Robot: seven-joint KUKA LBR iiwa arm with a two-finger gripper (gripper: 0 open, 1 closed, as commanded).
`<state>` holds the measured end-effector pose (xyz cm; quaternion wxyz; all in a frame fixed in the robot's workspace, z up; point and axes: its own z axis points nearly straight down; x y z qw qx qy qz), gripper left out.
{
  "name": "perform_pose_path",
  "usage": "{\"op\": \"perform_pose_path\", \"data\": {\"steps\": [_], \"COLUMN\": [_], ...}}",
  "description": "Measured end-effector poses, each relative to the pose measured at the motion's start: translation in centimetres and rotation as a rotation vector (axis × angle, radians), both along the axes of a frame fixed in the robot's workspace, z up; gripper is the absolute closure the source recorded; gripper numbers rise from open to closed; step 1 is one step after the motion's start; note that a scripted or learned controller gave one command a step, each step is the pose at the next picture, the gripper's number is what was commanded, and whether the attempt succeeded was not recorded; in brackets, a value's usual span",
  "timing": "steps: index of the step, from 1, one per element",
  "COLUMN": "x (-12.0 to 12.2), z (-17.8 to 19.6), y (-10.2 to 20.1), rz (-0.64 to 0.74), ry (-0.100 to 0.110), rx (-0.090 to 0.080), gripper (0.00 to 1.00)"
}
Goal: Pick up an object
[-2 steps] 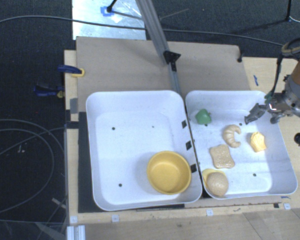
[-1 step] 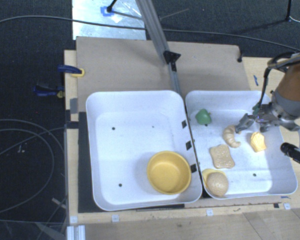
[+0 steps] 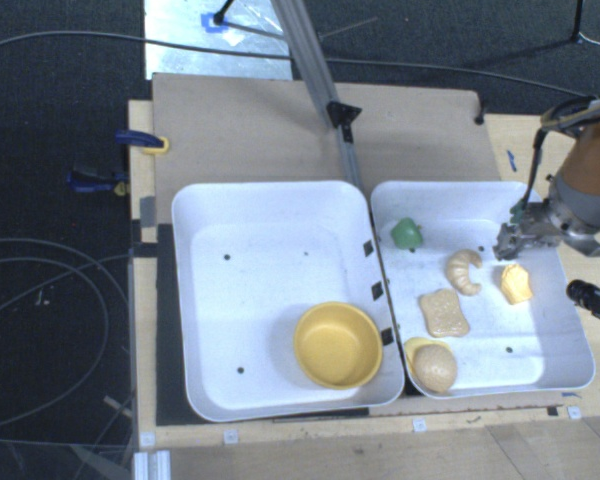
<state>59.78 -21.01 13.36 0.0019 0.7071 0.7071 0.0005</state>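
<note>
Camera view: the brown table (image 3: pixel 240 128) holds two shallow white bins. The left white bin (image 3: pixel 250 228) has a round yellow bowl (image 3: pixel 338 344) in it. The right white bin (image 3: pixel 560 358) holds a flat tan cracker (image 3: pixel 444 313), a round beige bun (image 3: pixel 435 367), a curved tan croissant (image 3: pixel 465 270), a yellow cheese wedge (image 3: pixel 516 284) and a small green pepper (image 3: pixel 407 233). The tool (image 3: pixel 508 245) hangs just above the cheese wedge. I cannot tell if it is open or closed.

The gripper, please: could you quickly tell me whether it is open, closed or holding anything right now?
Gripper: cannot be told; it hangs over the right bin, just above the yellow block.
</note>
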Motion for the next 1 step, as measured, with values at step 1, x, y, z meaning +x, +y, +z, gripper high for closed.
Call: {"op": "perform_pose_path", "data": {"steps": [1], "x": [-0.13], "z": [6.21], "y": [-0.77], "rz": [-0.002], "ry": [-0.004], "rx": [-0.001], "gripper": [1.0]}}
